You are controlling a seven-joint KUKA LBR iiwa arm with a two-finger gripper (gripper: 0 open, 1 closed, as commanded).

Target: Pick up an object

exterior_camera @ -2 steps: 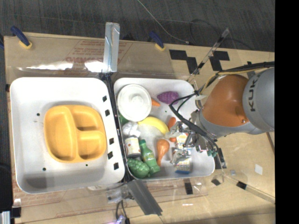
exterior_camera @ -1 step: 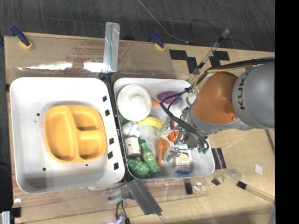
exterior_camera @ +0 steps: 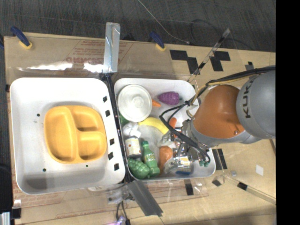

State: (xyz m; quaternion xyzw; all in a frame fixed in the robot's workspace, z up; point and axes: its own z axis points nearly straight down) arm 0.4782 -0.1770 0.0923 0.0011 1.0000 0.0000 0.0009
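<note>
So the arm (exterior_camera: 243,111) is down in the right bin (exterior_camera: 206,175), with the hand (exterior_camera: 185,156) sunk into the clutter at that bin's front right corner. I honestly can't tell how the hand is set, since the wrist and a tangle of cables cover it from above. No way I'd call anything held yet.

Using the right bin as the landmark: a white bowl (exterior_camera: 135,102) sits at its back left, a purple grape bunch (exterior_camera: 168,98) is just beside the bowl toward the back middle, and a yellow banana (exterior_camera: 154,124) lies around the centre. Along the front there's a small jar (exterior_camera: 133,147) on the left, a green bottle (exterior_camera: 149,154) next to it, and a bumpy green thing (exterior_camera: 138,168) in the front left corner. An orange-brown piece (exterior_camera: 165,156) and a shiny packet (exterior_camera: 182,165) sit right up against the hand, so one of those two is most likely the target. The left bin (exterior_camera: 23,97) next door carries a yellow divided tray (exterior_camera: 75,132).

My read: this is the reach-and-grab step, with the hand already at picking depth. Next it needs to close properly on one item and lift straight up. Everything's packed so tight there that it could easily nudge a neighbour or come up with nothing.
</note>
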